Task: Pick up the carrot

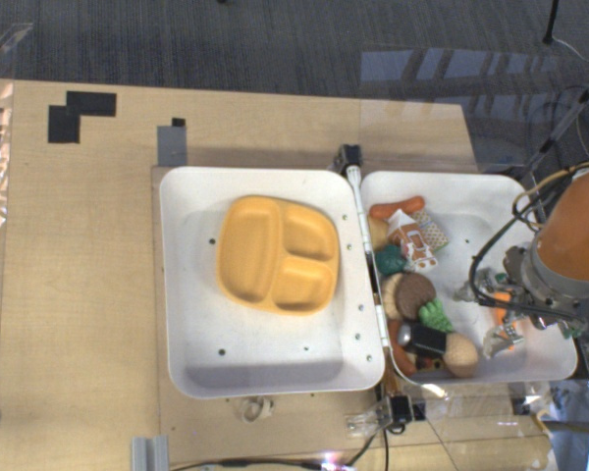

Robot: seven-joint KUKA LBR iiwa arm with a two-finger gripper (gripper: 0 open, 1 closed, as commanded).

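jaws low over the right-hand end of the right bin (471, 196), near its front corner, tangled in with small orange and white fittings; cannot tell whether wide or narrow, and nothing seen between them. just above, grey wrist (553, 276) under the arm's orange band (579, 226), with black cables (490, 246) looping out over the bin floor. further left, well apart from the jaws, a huddle of toy food along the bin's left wall: beige round piece (461, 353) and black block (427, 340) at the front, green leafy piece (435, 314) and brown disc (412, 294) behind those, then a teal piece (390, 260), a small white and orange carton (413, 240) and a checkered packet (433, 231). carrot (398, 207) at the back of that huddle, lying flat near the bin's far left corner, just beside the carton. beyond the divider, left bin (265, 366) carrying a yellow divided plate (278, 253) near its middle. both bins side by side on the pale wooden counter (79, 312), with black tape marks (80, 115) at its far left.
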